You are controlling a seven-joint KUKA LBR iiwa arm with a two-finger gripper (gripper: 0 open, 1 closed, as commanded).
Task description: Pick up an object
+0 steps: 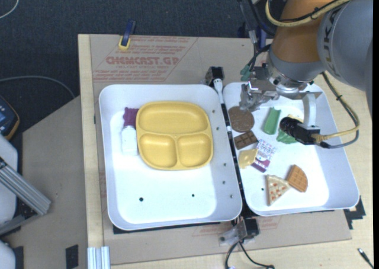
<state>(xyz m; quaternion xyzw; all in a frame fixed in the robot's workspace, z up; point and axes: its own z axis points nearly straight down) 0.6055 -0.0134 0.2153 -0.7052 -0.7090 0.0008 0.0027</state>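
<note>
My gripper (253,98) hangs over the far left part of the right bin (337,194), just above and right of a round brown cookie (241,119). A green block (271,121) lies right next to it. Nearer the front lie a brown chocolate bar (244,140), a pale yellow wedge (247,157), a purple and white packet (264,155), a pizza slice (275,188) and a waffle piece (297,178). A second green piece (286,138) is partly hidden by the wrist. I see nothing held.
The left bin (166,202) holds a yellow compartment tray (174,134) and a white bottle with a purple end (128,132) along its left wall. The grey arm with its orange band (308,13) covers the right bin's far right corner.
</note>
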